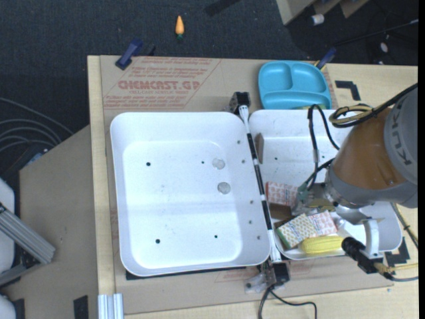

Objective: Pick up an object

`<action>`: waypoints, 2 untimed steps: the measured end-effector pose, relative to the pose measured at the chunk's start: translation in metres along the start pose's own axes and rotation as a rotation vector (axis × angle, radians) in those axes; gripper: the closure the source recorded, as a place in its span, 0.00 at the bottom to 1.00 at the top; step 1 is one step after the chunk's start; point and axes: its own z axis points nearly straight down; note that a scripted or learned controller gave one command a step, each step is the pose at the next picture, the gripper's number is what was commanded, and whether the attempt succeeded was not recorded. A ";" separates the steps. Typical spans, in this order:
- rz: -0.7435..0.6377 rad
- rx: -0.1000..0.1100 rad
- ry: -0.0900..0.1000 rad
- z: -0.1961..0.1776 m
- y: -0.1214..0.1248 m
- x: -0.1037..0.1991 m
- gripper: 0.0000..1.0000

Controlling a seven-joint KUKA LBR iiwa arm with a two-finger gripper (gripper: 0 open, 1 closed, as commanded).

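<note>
The grey arm (372, 158), orange-banded, reaches in from the right, wrist angled down over the right bin's (285, 128) near end.

The arm (372, 158) covers much of the right bin (285, 128), perhaps hiding further items.

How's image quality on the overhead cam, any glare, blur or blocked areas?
Camera view: even, soft lighting; the left bin reads bright white with only mild shadow along its inner walls, no hard glare. Slightly soft overall; print on the packets is unreadable. The arm covers much of the right bin, hiding the gripper. The floor around the bench is dark.
</note>
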 end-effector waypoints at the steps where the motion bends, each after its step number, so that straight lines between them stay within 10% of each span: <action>1: 0.000 0.000 0.000 0.000 0.000 0.000 0.00; 2: -0.001 0.008 0.000 0.013 0.049 0.000 0.00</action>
